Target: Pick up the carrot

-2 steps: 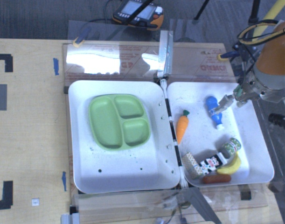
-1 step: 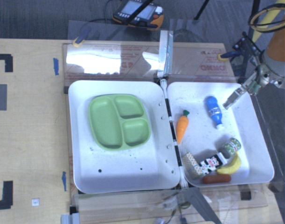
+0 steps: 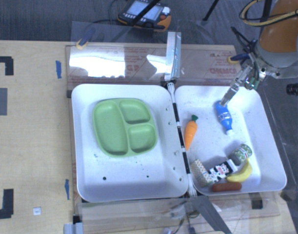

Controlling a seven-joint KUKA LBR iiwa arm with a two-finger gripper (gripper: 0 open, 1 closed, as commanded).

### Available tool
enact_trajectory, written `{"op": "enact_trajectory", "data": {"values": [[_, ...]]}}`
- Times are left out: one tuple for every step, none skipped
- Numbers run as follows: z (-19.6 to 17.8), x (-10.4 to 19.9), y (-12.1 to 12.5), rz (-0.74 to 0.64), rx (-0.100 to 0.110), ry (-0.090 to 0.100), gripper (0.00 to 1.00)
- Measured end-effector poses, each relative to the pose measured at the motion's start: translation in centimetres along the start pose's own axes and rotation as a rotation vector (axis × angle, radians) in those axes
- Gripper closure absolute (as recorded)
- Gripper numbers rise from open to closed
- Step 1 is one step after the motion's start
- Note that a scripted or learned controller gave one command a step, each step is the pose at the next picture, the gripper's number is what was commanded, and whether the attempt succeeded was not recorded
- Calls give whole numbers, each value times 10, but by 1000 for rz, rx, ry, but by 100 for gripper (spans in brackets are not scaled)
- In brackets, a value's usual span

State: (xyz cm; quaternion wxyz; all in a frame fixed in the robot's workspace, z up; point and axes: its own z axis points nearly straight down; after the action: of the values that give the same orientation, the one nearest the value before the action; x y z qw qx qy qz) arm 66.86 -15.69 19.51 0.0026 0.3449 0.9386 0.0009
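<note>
Carrot [image 3: 189, 132] lies centre frame against the right bin's [image 3: 270, 130] left wall; our gripper [image 3: 227, 97] hovers upper right over a blue bottle [image 3: 224, 116], finger state undeterminable.

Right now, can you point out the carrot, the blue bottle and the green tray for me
carrot [image 3: 189, 132]: camera view, middle of its orange body.
blue bottle [image 3: 224, 116]: camera view, middle of its body.
green tray [image 3: 108, 126]: camera view, floor of its large compartment.
</note>
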Motion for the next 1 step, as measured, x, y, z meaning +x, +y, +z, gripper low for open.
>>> {"op": "enact_trajectory", "data": {"values": [[12, 62, 57, 44, 3, 5, 0]]}}
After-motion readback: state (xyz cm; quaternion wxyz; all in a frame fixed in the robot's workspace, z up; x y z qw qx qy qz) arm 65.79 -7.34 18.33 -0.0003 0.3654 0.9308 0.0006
